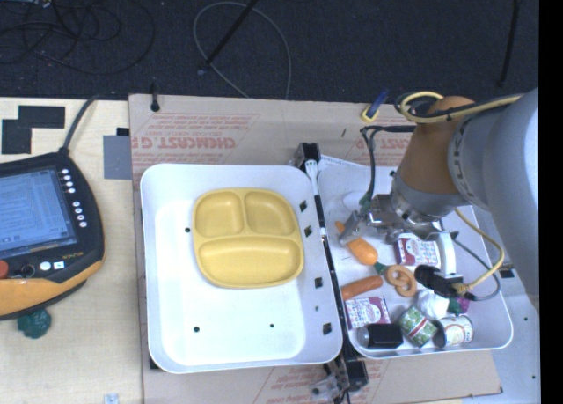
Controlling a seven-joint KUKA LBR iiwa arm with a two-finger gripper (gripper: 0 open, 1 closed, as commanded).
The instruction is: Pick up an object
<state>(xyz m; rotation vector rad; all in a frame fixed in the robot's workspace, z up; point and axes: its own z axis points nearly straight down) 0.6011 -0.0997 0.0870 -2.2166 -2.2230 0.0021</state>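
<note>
Reaching down, tool (359, 220) hovers over carrot (361, 251).

Grey arm (493, 156) reaches in, tool (362, 220) angled down-left.

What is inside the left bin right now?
Only a yellow divided plate lies in the left bin, its three compartments bare. Whatever sits under the plate is covered.

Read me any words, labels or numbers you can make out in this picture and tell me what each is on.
Red print on the cardboard sheet under the bins: upside down and blurred, not readable.
Screen of the teach pendant: text too small to read.
Label on the packet in the right bin: too blurred to read.
Can label: unreadable.
</note>
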